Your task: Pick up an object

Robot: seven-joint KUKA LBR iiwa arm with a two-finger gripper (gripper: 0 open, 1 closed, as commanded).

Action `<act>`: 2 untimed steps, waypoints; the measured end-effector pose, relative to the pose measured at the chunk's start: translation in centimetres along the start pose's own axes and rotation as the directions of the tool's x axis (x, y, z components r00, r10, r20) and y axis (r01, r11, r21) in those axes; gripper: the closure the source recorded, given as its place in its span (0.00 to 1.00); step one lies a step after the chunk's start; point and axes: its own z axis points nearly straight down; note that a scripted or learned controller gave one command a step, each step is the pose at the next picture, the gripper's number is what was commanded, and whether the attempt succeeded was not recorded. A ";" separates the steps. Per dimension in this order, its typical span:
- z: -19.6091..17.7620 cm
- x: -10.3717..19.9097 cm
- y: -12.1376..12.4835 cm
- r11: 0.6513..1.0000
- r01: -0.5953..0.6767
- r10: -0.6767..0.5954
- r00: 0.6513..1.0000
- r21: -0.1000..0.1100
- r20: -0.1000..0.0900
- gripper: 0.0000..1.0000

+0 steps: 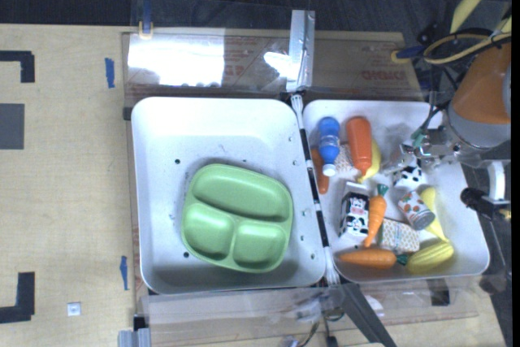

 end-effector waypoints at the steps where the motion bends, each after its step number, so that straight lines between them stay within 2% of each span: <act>1: -1.0 -0.1 0.0 1.000 -0.003 0.003 1.000 -0.002 0.002 1.00; 2: -10.6 4.6 0.3 0.997 -0.083 0.083 0.997 0.004 0.003 1.00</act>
